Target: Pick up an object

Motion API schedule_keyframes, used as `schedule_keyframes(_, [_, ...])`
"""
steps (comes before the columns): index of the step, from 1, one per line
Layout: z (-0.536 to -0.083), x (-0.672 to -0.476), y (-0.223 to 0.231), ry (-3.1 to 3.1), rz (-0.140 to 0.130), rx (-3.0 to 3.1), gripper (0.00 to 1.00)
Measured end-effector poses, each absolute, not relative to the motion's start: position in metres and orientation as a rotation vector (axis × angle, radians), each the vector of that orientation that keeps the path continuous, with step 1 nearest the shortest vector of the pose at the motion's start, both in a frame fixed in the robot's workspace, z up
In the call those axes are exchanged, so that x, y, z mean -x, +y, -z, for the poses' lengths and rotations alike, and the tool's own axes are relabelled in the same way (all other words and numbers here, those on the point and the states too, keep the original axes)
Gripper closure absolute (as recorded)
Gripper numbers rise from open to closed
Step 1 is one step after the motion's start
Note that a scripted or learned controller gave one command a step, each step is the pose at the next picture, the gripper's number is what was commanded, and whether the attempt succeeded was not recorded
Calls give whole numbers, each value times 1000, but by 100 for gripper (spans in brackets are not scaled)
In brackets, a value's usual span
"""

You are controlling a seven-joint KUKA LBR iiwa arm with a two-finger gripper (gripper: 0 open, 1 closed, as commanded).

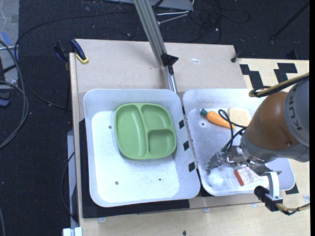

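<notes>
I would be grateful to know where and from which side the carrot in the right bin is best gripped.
Judging from its pose, grip the carrot across its thicker orange middle, coming straight down from above. It lies flat and slanted on the right bin floor, green tip toward the upper left, so the fingers should close across its narrow width. A tan object crowds its right end.

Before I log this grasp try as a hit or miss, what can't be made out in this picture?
- Gripper: whether it grips anything, blurred and small in the camera view.
- Red and white item: partly covered by the arm.
- Pale object beside the carrot: the arm hides one end.
- Right bin: its far side lies under the arm.
</notes>
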State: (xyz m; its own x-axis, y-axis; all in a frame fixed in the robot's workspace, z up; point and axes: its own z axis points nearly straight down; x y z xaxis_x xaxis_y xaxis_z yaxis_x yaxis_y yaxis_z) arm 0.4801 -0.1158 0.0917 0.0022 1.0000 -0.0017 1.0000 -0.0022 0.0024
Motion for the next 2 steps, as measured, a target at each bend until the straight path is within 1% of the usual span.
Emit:
schedule_keyframes(1, [-105,-482,-117,2210,-5,-2221,100])
schedule_keyframes(2, [-152,-488,-124,2220,-3,-2217,100])
